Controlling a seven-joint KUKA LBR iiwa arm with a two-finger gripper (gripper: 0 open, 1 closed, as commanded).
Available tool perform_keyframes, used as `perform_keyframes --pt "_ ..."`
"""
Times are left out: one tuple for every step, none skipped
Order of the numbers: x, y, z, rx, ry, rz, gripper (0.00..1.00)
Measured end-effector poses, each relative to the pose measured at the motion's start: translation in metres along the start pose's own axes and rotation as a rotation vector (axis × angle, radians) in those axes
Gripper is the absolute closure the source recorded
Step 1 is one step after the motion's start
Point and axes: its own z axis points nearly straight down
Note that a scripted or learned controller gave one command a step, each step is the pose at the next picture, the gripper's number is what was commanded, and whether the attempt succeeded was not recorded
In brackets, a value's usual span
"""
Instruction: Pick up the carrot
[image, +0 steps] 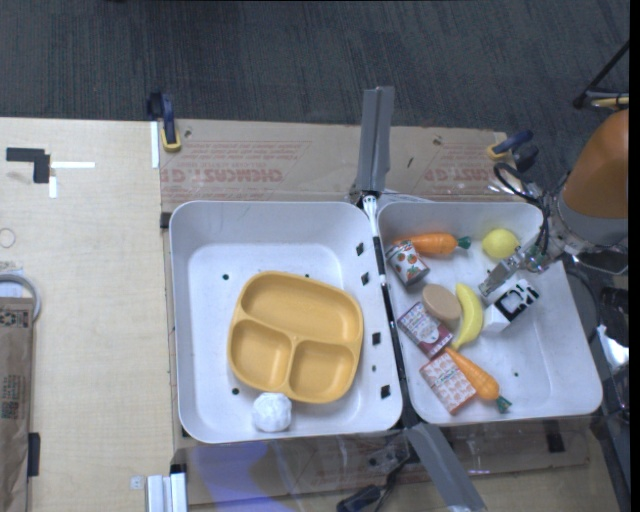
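Observation:
Two orange carrots lie in the right bin (560, 400). One carrot (435, 243) rests near the back wall, its green end pointing right toward a lemon (500, 243). The other carrot (476, 374) lies near the front, slanting down to the right, beside a red carton (446, 384). My gripper (508, 286) hangs low over the right half of this bin, just right of a banana (468, 314) and below the lemon. It is apart from both carrots, and nothing shows in its grasp.
The right bin also holds a small red box (407, 263), a brown disc (440, 300) and a red packet (424, 328). In the left bin (200, 260) are a yellow divided plate (297, 335) and a white ball (271, 411). A grey post (375, 140) stands behind the bins.

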Motion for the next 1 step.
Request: perform_keyframes --pt "0.0327 0.0726 -0.0999 -0.001 -0.004 -0.323 0.00"
